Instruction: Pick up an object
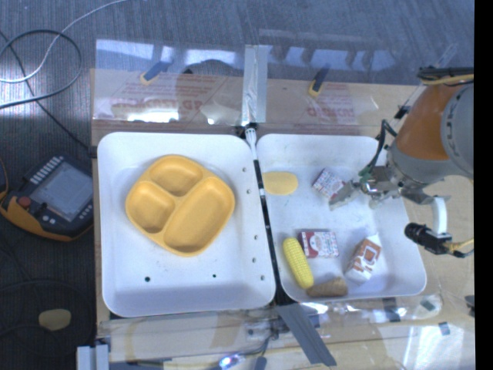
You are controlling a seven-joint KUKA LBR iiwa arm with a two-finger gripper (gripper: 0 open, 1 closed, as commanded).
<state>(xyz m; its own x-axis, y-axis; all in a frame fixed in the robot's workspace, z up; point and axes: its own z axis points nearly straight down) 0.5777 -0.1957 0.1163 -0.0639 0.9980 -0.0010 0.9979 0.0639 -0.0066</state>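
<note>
The tool (350,192) is positioned low over the right bin (400,284), just beside a small red-and-white carton (326,182); whether it is released or clenched cannot be determined. The right bin also contains a yellow oval piece (280,183), a flat red-and-white packet (318,243), a corn cob (297,261), a brown potato-like item (329,287) and an orange-and-white carton (364,259). The left bin (123,284) contains a yellow divided plate (180,203).

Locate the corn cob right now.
The corn cob lies in the right bin, near its front-left corner, just left of the small red-and-white carton and above the brown potato-like piece.
</note>
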